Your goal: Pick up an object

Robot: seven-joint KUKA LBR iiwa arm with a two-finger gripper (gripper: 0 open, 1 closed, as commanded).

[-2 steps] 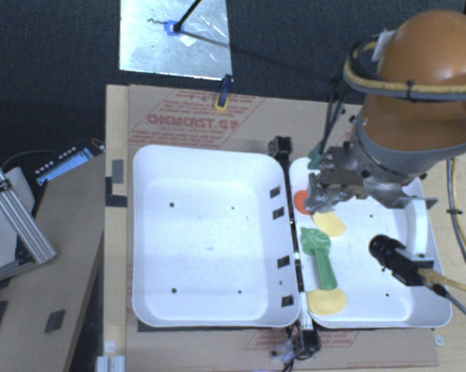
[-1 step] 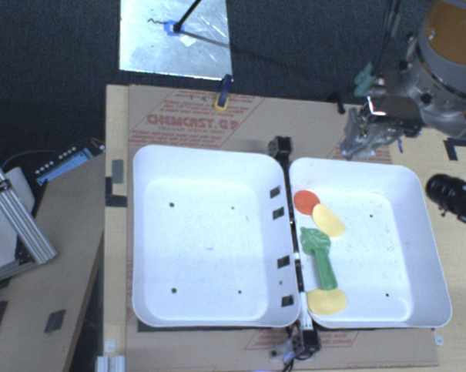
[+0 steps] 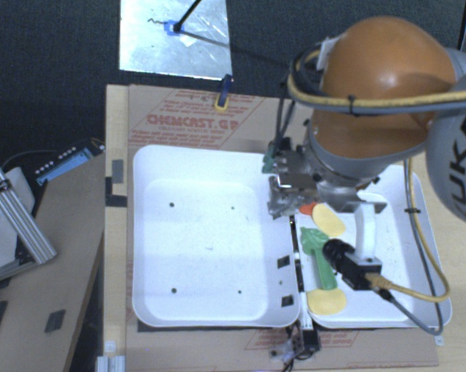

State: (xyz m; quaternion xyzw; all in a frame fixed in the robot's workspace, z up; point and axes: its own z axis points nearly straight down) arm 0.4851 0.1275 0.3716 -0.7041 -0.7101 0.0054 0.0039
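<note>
The arm's orange and grey wrist looms over the right bin [image 3: 420, 305]. Below it the gripper [image 3: 282, 203] hangs near the divider between the two bins, at the right bin's left edge. In the right bin lie a yellow oval piece [image 3: 328, 220], a green object [image 3: 320, 258] partly under a black cable connector, and a second yellow piece [image 3: 326, 302] near the front. A small orange-red bit [image 3: 307, 210] peeks out beside the gripper. The arm hides much of the right bin.
The left bin [image 3: 200, 241] sits beside the right one on a cardboard sheet [image 3: 190, 118]. A black connector with a yellow cable [image 3: 360, 270] trails over the right bin. A shiny metal plate [image 3: 174, 32] lies at the back. Aluminium framing [image 3: 16, 218] stands at the left.
</note>
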